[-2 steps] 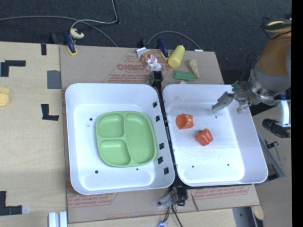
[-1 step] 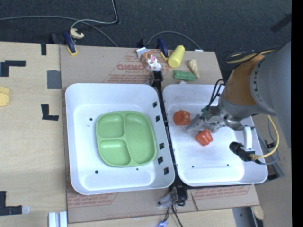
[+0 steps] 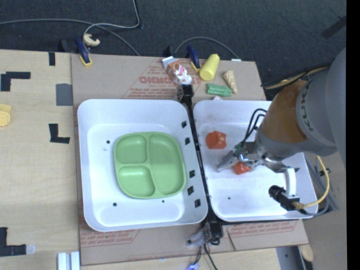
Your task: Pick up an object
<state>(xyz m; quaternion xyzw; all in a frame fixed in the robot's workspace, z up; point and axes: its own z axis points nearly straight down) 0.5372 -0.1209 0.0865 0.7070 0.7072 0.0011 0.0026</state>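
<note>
- Camera view: small red object [image 3: 241, 168] lies on the floor of the right bin [image 3: 247, 204], right at the gripper [image 3: 238, 162] tips.
- Jaws look spread, one grey finger [image 3: 226, 161] angling left; red piece touches them, but I can't tell if it sits between, so no confirmed hold.
- Risk: closing off-centre nudges it away or pinches just an edge, and it drops on lift.
- Second orange-red object [image 3: 215, 140] near, up-left; could get bumped.
- Green divided plate [image 3: 149, 165] in left bin [image 3: 95, 151], well apart, no issue.
</note>
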